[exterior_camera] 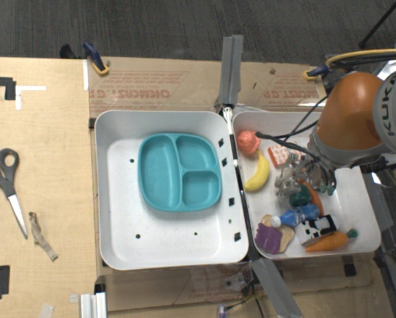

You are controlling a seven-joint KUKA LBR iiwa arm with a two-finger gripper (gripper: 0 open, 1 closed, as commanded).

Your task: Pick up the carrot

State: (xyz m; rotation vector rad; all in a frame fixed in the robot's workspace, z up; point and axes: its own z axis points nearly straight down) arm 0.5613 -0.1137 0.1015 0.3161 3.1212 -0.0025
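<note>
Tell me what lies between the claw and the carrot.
The claw hangs over the middle of the right bin; the carrot lies by the near wall. Between them sit a blue toy and a black-and-white toy, right beside the carrot.

The gripper [302, 181] hangs low in the right bin [367, 197], among the toys. The carrot [329, 241] lies below it near the bin's front rim; the banana [257, 172] lies just left.
</note>
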